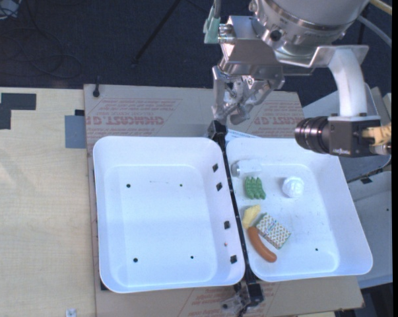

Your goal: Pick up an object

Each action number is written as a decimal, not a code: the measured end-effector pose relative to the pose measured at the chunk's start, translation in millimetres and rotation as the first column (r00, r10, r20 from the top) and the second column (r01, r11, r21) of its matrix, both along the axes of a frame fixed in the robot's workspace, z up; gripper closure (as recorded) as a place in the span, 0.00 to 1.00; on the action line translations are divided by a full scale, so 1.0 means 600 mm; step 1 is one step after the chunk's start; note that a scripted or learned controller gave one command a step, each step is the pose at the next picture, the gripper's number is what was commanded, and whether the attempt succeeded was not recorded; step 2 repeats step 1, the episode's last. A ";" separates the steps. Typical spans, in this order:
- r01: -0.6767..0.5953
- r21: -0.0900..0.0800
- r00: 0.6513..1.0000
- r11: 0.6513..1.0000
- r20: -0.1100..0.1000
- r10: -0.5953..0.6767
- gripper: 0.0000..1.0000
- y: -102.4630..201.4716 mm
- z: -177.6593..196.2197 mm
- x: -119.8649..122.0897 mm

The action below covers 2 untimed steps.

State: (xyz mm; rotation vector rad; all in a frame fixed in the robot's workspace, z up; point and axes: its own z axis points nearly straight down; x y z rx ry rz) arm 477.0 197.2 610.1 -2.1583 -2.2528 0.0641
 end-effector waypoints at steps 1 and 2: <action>-0.004 -0.001 1.000 1.000 -0.005 0.004 1.00 0.001 0.015 0.001; -0.004 -0.001 1.000 1.000 -0.005 0.004 1.00 0.001 0.015 0.001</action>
